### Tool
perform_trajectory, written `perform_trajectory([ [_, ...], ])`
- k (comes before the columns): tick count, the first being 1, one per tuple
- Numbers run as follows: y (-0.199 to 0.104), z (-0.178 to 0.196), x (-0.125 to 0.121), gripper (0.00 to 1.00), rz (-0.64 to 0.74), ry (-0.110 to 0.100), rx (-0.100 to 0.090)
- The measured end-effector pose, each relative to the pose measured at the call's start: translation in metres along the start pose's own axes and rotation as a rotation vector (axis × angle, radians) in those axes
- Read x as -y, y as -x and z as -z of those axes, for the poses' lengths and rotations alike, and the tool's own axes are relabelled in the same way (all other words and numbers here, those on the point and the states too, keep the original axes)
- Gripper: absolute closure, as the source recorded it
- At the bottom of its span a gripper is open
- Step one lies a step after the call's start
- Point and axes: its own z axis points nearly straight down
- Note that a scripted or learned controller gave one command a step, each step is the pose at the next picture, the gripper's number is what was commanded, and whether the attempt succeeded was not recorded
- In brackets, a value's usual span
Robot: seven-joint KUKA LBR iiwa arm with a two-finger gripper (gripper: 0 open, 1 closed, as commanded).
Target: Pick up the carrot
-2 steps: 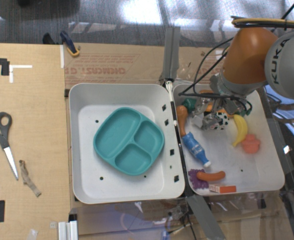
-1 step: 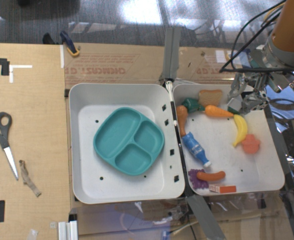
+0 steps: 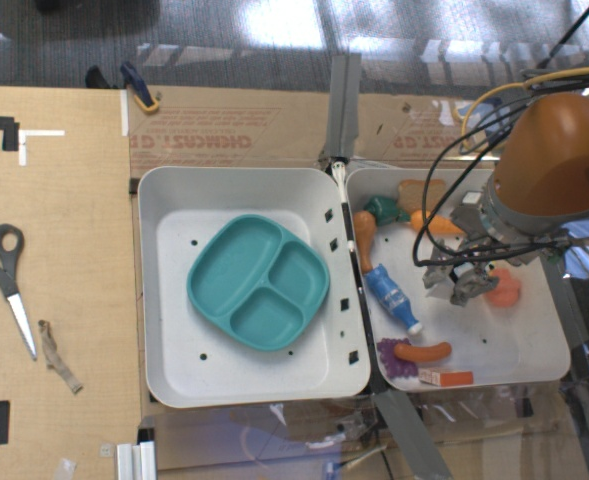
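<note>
A gripper (image 3: pixel 461 286) hangs over the right bin (image 3: pixel 534 363), near a carrot (image 3: pixel 363 236) (against the left wall); a teal plate (image 3: pixel 259 282) occupies the left bin (image 3: pixel 164 268).

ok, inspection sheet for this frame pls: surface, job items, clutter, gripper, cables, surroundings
Surface: two white bins, left bin and right bin, on a cardboard-covered bench.
Job's things: carrot with green top, lying at the right bin's left wall, untouched.
Clutter: teal divided plate in the left bin; blue bottle, sausage, purple grapes in the right bin.
Grippers: gripper low over the right bin, apart from the carrot.
Cables: black cables loop along the arm.
Surroundings: scissors on the bench at left.
</note>
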Motion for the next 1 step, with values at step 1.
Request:
perform_trajectory([
  [1, -0.04, -0.0502, 0.02, 1.0, 0.624, -0.001, 0.002],
])
